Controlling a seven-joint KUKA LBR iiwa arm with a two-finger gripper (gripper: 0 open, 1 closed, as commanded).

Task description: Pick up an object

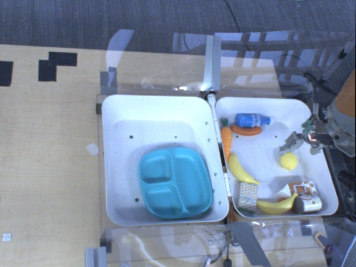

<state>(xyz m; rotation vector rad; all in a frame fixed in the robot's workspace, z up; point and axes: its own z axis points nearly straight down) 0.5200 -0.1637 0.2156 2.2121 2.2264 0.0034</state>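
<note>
In the right bin (261,149) lie a yellow lemon (288,161), a blue bottle (251,120), an orange-red sausage (246,130), a carrot (226,141), two bananas (242,170) (276,206), a speckled sponge (248,196) and a small printed box (305,189) beside a dark can (309,204). My gripper (303,144) reaches in from the right edge and hovers just above and to the right of the lemon. It is open, with its fingers spread and nothing between them.
The left bin (128,132) holds a blue divided plate (175,181) at its front right. A metal divider post (212,65) stands behind the seam between the bins. Bare bin floor lies between the lemon and the left banana.
</note>
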